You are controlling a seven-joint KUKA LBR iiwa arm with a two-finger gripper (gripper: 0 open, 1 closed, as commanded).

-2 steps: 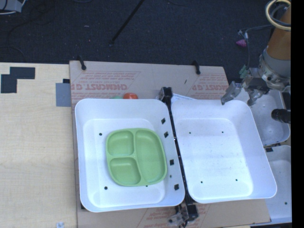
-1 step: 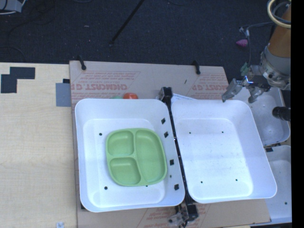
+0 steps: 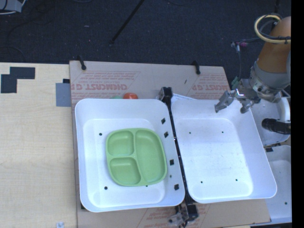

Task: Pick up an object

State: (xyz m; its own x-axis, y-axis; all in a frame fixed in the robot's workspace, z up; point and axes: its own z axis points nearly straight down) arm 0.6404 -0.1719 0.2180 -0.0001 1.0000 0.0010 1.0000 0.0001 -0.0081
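Observation:
A light green divided plate (image 3: 136,156) with three compartments lies flat in the left white bin (image 3: 90,127). My gripper (image 3: 233,105) hangs over the far right corner of the right white bin (image 3: 256,175), well away from the plate. Its two fingers are spread apart with nothing between them. The orange band of the arm (image 3: 278,42) rises above it at the right.
A small red-orange object (image 3: 130,96) and a bit of green peek over the far rim of the left bin. A black divider (image 3: 173,146) with clips runs between the bins. Cardboard (image 3: 142,80) lies under both bins. A wooden bench surface (image 3: 33,151) extends to the left.

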